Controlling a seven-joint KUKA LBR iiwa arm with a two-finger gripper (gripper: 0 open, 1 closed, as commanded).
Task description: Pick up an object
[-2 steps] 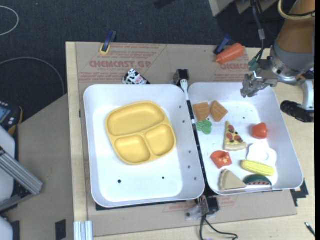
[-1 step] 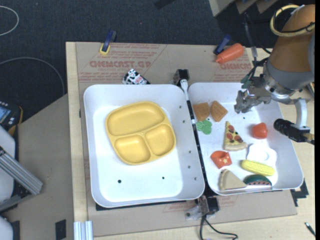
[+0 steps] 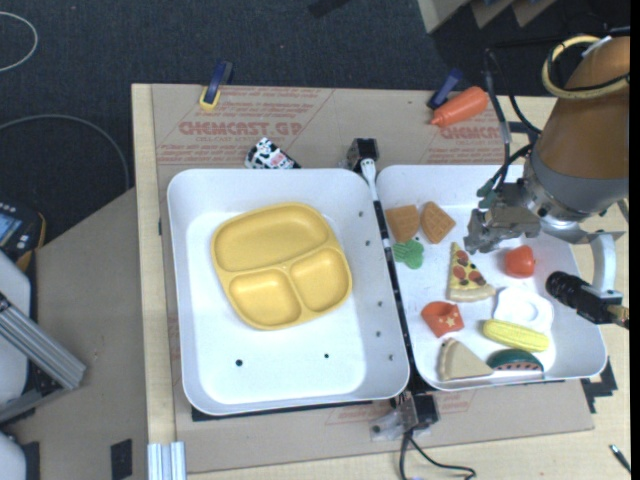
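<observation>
The right bin (image 3: 425,186) holds several toy foods: two brown bread pieces (image 3: 420,222), a green piece (image 3: 408,254), a pizza slice (image 3: 467,274), a red tomato (image 3: 519,261), a red pepper (image 3: 442,317), a yellow corn cob (image 3: 515,335), a sandwich wedge (image 3: 459,360) and a watermelon slice (image 3: 516,362). My gripper (image 3: 487,232) hangs low over this bin, just above the tip of the pizza slice and left of the tomato. The grey arm body hides the space behind it. No object shows in its grasp.
A yellow divided plate (image 3: 280,264) lies in the left bin (image 3: 300,368). On the bench behind the bins are an orange carrot toy (image 3: 460,106), a black-and-white toy (image 3: 268,155) and a blue-yellow clamp (image 3: 213,86). A black clip (image 3: 362,152) sits between the bins.
</observation>
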